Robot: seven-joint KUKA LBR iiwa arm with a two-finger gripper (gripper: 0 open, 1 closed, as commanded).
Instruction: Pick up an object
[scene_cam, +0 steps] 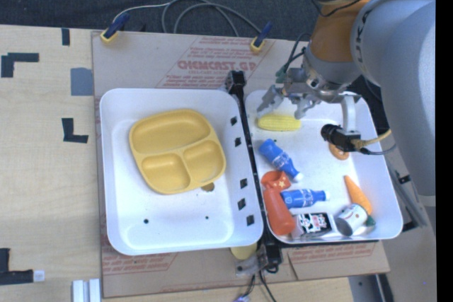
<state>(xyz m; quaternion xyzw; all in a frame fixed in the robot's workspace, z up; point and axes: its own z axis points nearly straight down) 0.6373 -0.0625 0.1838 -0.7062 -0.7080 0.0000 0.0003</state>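
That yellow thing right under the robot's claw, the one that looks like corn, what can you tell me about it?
The corn cob looks like a toy, probably plastic, pale yellow with a bumpy, kernelled surface. It lies flat on its side, lengthways across the picture, on the floor of the right bin near that bin's far end, close to the divider between the bins. The gripper hangs just above it with fingers spread to either side, not closed on it. No other object touches it; the blue bottle lies apart, nearer the camera.
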